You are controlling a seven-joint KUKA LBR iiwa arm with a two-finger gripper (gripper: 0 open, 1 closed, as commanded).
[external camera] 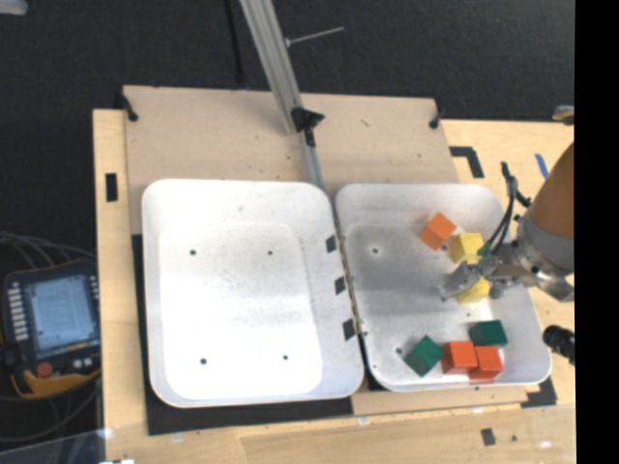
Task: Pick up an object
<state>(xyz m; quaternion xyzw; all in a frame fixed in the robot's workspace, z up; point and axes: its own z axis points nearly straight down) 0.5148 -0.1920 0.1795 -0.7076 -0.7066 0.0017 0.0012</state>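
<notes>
The right bin (387,288) holds several small blocks. An orange block (438,229) and a yellow block (466,246) lie near its far right. My gripper (469,280) hangs low just in front of that yellow block, directly over a second yellow block (475,294) that it partly hides. Whether this block is gripped is unclear. Along the near edge lie a green block (423,355), two orange blocks (460,356) (488,361) and another green block (488,333).
The left bin (242,288) lies beside the right one, with small clips along the shared edge (340,283). A metal pole (280,66) slants up from the back of the bench. A pendant screen (53,317) sits far left.
</notes>
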